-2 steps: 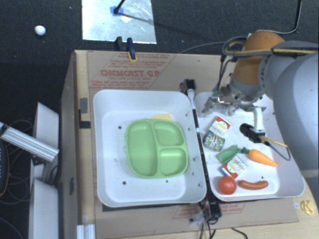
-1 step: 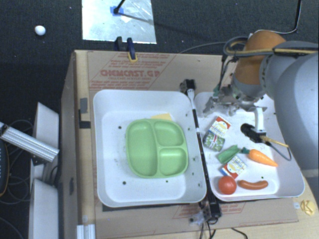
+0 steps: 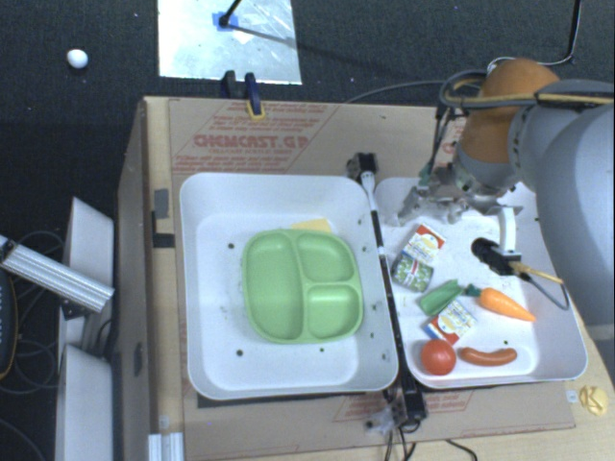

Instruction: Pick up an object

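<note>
While the claw [image 3: 444, 197], whose state cannot be told, hangs over the far end of the right bin [image 3: 560, 361], the carton [image 3: 417, 257], carrot [image 3: 503, 303], tomato [image 3: 437, 356] and sausage [image 3: 487, 356] lie nearer in that bin, and a green tray [image 3: 301, 285] occupies the left bin [image 3: 207, 257].

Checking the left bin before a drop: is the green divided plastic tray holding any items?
No, the green divided plastic tray has bare compartments.
</note>
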